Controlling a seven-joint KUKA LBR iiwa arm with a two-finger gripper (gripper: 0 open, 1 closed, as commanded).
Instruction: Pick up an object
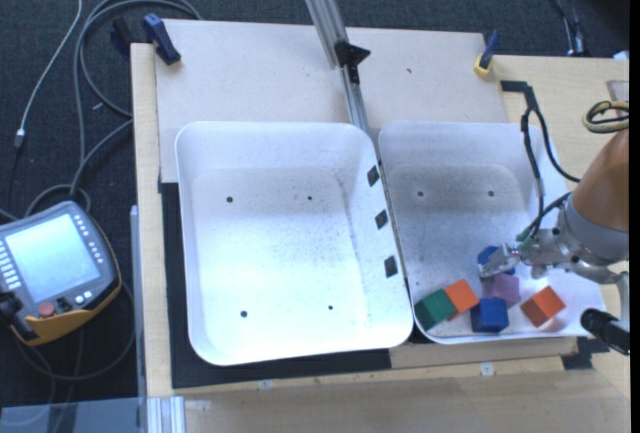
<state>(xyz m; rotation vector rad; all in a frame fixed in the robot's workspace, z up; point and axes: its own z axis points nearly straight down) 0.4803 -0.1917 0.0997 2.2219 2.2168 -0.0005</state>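
Observation:
Several small blocks lie in the front right corner of the right bin (450, 181): a green one (433, 307), an orange one (461, 296), a blue one (489, 315), a pale purple one (505, 288) and an orange-red one (543, 306). Another small blue block (488, 255) sits just behind them. My gripper (497, 267) reaches in from the right, low over the bin floor, right beside that small blue block and just above the purple one. The arm's wrist hides the bin's right wall.
The left bin (200, 221) stands beside the right one, with a metal rail (318, 1) running back from the gap between them. A pendant (55, 266) and cables lie off the bench at the left. A cable (535, 146) drapes over the right bin's rim.

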